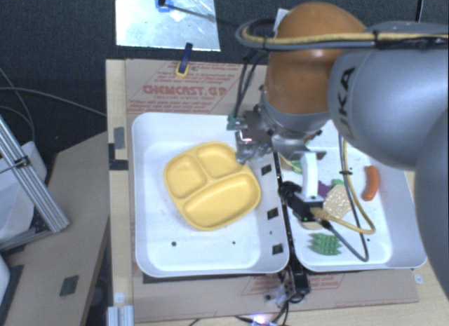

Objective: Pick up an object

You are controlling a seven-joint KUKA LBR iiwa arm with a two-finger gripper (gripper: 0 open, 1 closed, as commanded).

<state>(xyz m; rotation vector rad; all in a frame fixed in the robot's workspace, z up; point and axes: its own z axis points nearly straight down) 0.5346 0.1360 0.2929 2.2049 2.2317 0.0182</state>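
Camera view: the yellow divided tray (210,184) lies in the left bin (151,247). The tool (247,148) sits at the tray's upper right edge. Right of the tray, the other bin (400,247) holds an orange sausage (370,182) and a green leafy piece (325,243).

From my seat the arm (393,93) fills the upper right of the frame: a thick, smooth grey casing with part of the maker's name in dark block letters on its side. Above the wrist I see the rounded orange band (309,44), glossy and bulbous. Black and yellowish cables (309,36) loop across the top of it, and a thin dark line drops down its left side. Below the orange sits a paler grey collar, then the tool (247,142), a cluster of small metal parts and brackets.
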